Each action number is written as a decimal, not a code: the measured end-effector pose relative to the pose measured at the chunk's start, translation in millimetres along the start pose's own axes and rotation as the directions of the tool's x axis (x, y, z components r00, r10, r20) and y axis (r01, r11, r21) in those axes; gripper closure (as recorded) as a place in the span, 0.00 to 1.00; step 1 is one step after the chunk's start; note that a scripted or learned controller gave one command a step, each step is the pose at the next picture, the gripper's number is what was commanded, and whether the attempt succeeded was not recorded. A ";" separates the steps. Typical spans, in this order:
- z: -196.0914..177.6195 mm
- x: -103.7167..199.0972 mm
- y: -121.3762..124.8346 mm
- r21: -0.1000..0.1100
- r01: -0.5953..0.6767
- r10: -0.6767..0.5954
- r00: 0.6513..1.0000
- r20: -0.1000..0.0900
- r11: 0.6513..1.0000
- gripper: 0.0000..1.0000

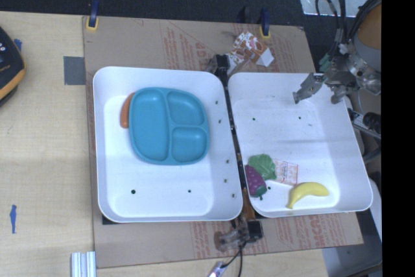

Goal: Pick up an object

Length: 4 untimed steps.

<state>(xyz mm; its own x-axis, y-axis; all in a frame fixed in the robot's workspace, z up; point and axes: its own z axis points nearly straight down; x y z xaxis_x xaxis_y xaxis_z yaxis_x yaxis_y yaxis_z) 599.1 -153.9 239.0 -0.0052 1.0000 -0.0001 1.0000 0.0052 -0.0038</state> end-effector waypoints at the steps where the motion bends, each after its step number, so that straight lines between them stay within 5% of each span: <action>1: 56.2 -49.7 1.4 0.002 -0.001 0.001 1.000 0.001 1.000 0.00; 2: 106.9 37.7 -1.0 0.001 0.003 -0.003 1.000 0.000 1.000 0.00; 3: 147.4 -38.0 30.1 -0.001 -0.004 0.004 1.000 0.000 1.000 0.00; 4: 46.5 75.0 -12.5 -0.001 0.002 -0.002 1.000 0.000 1.000 0.00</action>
